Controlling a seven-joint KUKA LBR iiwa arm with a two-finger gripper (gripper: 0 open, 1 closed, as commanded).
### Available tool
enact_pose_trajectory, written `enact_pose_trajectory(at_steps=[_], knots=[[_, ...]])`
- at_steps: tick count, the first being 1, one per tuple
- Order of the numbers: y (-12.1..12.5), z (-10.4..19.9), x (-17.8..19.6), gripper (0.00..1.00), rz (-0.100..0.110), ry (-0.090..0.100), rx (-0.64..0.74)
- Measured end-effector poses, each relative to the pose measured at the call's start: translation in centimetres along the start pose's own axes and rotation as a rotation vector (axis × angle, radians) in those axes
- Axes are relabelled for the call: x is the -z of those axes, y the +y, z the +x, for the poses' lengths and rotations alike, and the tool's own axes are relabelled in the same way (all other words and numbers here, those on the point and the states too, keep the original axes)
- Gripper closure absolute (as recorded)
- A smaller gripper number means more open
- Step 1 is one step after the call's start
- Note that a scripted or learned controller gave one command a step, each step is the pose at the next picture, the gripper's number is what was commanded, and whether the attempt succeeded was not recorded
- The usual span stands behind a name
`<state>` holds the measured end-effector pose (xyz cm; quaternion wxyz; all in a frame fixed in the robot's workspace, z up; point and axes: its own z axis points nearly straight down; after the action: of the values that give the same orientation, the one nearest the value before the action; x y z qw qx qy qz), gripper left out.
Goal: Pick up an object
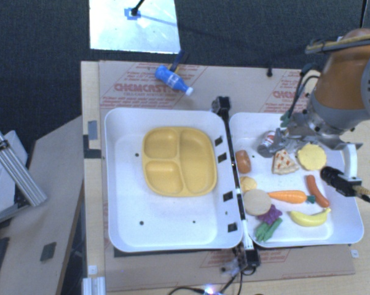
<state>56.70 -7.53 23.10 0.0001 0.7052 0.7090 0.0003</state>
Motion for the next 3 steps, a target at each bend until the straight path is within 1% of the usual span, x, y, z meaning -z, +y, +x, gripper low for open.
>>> enact_pose_trajectory(at_steps=[1, 2, 3], knots=[[-0.4, -1.2, 0.2, 1.00, -0.001, 0.000, -0.004], [0.4, -1.3, 0.1, 1.00, -0.002, 0.000, -0.001], [0.7, -0.5, 0.0, 1.00, -0.001, 0.000, 0.000]])
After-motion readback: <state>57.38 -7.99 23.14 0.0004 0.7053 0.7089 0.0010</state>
